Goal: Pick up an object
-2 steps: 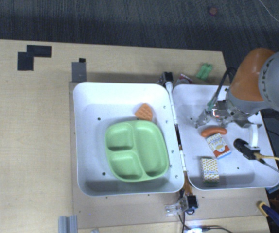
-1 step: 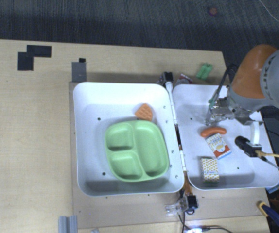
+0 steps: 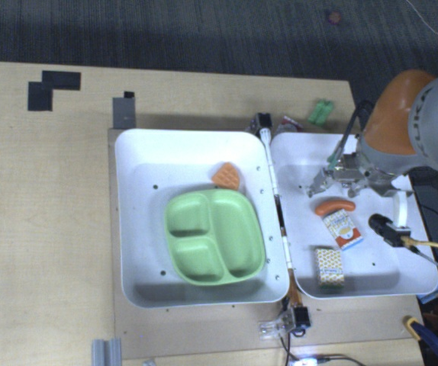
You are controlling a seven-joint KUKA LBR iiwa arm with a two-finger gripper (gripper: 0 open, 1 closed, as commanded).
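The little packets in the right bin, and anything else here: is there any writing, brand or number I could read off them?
Nothing can be read.
Red, white and blue packet in the right bin: has print, too blurred to read.
Yellow patterned box below it: pattern only, no letters legible.
Green divided tray in the left bin: no marks visible.

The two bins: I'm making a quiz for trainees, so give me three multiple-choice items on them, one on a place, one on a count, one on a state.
1. Where does the green divided plate lie?
A. left bin
B. right bin
C. on the bench outside both

2. How many compartments does the plate have?
A. two
B. three
C. five

3. How does the red sausage in the right bin stand to the gripper?
A. lifted between the fingers
B. lying on the bin floor below the gripper
C. resting on the plate

Answers: 1 A, the plate fills the left bin's floor. 2 B, the ridges mark three sections. 3 B, the sausage lies flat on the floor.
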